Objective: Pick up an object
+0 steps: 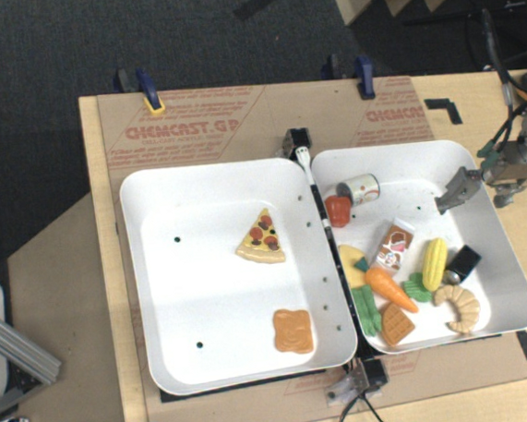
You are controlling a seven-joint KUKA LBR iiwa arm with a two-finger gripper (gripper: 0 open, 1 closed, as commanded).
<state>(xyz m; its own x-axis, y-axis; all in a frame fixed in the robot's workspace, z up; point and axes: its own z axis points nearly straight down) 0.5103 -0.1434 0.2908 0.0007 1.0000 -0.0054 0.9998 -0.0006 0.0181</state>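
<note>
Far left of the gripper [456,192], the left bin [157,262] has a pizza slice [261,238] and a toast piece [293,331], well apart. The right bin [497,322] is crowded, probably the source. The yellow corn [434,264], short and ribbed, lies just below-left of the gripper, near a black block [464,262]. I cannot tell if the gripper is clenched or released; it grasps nothing visible.

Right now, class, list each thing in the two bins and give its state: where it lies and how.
pizza slice: flat, left bin
toast: flat, left bin
can: on its side, right bin
tomato: beside the can
carrot: lying slantwise
corn cob: lying, right bin
croissant: lying, near corner
hand: over right bin, holding nothing
</note>
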